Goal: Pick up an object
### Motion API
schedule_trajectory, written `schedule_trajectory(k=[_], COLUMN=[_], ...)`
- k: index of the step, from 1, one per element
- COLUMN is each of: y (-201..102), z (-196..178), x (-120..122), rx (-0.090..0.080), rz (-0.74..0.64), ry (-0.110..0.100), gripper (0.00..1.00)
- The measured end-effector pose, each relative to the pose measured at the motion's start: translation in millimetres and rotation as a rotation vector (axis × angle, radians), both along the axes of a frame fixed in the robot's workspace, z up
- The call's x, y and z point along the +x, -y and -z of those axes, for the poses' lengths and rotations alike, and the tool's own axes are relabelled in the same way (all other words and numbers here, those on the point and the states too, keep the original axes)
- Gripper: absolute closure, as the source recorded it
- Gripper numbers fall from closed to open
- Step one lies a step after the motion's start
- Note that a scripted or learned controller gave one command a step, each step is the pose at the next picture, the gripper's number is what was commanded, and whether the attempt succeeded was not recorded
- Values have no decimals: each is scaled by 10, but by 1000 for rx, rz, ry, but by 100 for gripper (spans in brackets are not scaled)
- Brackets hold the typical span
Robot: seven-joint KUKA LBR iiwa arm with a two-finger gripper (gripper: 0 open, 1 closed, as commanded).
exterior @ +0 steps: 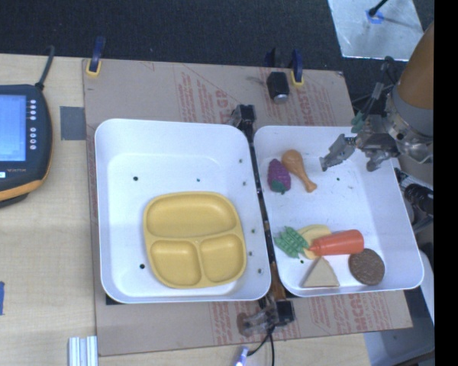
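Left bin point(114, 151): holds one yellow divided tray point(195, 239) with three compartments, lying flat toward the near side, nothing in it. Right bin point(389, 204): purple grapes point(278, 175) touching a tan drumstick point(298, 169) near the far-left corner; along the near side a carrot point(332, 243) with green top, a pale yellow piece point(314, 232) just behind it, a tan wedge point(320, 274) and a brown round cookie point(366, 266) beside each other. Gripper point(351, 152) hangs over the far-right part of the right bin, well apart from all items, fingers spread with nothing between them.
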State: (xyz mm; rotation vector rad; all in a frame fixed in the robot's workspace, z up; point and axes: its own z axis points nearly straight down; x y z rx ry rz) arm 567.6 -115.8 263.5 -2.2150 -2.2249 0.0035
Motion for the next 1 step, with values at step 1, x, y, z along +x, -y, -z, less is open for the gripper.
schedule_trajectory(k=[1], y=[-9], z=[1694], x=[674], rx=[-1], rz=[-2], ry=[-4], gripper=[0])
